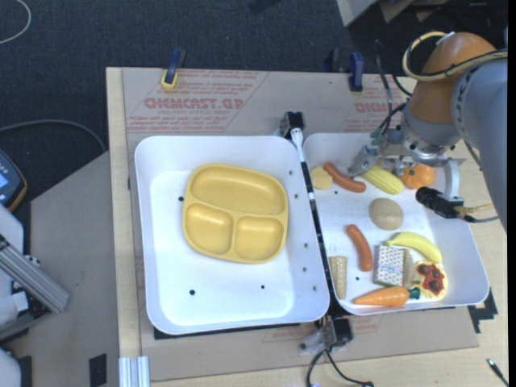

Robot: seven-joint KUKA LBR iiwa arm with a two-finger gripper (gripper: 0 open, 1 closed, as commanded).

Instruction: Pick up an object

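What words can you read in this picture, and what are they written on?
"CHEMCAST GP" in red, on the brown protective sheet covering the bench behind the left bin.
The same red print repeats on the sheet behind the right bin, but it is cut off and too blurred to read.
Smaller red lines above and below the big words are too small to read.
No readable words on the yellow divided plate or the toy food.

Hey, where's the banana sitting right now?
In the camera view, the banana lies in the right bin, toward its near right side, just below the brown potato and above the pizza slice.
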